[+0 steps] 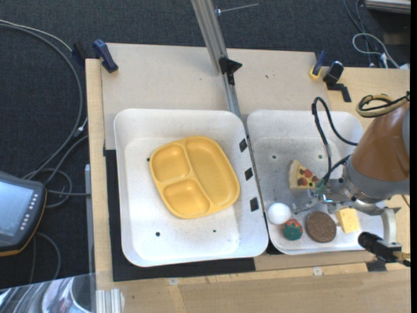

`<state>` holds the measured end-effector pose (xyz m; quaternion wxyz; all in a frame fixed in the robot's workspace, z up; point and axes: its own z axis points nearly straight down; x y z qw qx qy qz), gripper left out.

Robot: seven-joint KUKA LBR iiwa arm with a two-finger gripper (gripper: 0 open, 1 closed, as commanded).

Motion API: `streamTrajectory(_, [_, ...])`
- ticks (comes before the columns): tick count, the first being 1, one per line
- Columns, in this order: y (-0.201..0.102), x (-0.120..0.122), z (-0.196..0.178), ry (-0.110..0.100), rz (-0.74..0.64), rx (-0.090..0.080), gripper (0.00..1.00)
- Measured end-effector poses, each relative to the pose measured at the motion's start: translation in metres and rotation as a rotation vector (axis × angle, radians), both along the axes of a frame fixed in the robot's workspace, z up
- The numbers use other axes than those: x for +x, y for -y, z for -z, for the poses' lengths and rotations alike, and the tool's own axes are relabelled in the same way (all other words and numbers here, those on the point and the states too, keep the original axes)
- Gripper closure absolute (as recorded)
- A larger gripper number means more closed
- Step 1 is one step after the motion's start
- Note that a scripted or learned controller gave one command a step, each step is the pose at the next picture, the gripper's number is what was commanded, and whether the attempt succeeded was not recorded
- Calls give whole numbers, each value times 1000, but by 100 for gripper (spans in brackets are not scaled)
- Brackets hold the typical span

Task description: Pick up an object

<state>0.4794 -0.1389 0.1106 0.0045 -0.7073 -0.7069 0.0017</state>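
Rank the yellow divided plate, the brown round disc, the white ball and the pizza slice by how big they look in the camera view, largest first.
1. yellow divided plate, by far the largest
2. brown round disc
3. pizza slice, which looks close to the disc, so that order is unsure
4. white ball, the smallest

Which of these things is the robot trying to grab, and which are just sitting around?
Could be grabbed (right bin):
pizza slice
white ball
strawberry toy
brown disc
yellow block

Just sitting around:
yellow divided plate in left bin
blue clamps
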Motion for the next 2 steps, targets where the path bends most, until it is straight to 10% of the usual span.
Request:
streamTrajectory(1, [0,0,19,6,-1,-2,0])
streamTrajectory(2, [-1,1,8,9,-1,-2,100])
